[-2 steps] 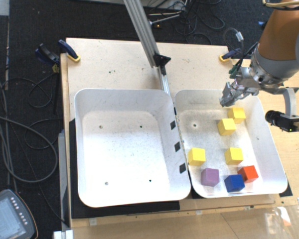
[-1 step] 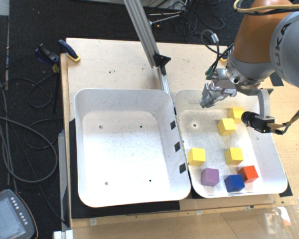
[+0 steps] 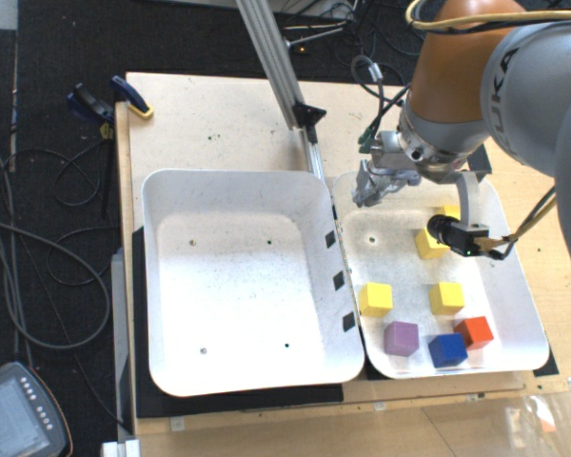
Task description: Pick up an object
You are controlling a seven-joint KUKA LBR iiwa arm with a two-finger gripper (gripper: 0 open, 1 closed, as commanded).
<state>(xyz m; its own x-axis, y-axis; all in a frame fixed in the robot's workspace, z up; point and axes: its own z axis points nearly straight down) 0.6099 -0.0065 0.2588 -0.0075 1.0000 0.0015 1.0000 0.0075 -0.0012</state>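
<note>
The right bin (image 3: pixel 520 298) holds several small cubes. Two yellow cubes (image 3: pixel 376 298) (image 3: pixel 447 297) sit mid-bin. A third yellow cube (image 3: pixel 428 245) lies farther back, partly behind a black cable end. A purple cube (image 3: pixel 401 338), a blue cube (image 3: pixel 447 349) and an orange cube (image 3: pixel 477 331) cluster near the front rim. My gripper (image 3: pixel 369 192) hangs over the bin's back left corner, well apart from every cube, with nothing visible in it.
The left bin (image 3: pixel 171 284) lies beside the right one, their rims meeting near black tabs (image 3: pixel 339 279). A slanted metal rail (image 3: pixel 276 55) runs down to the bench behind the bins. A blue and yellow clamp (image 3: pixel 109 103) lies at the bench's back left.
</note>
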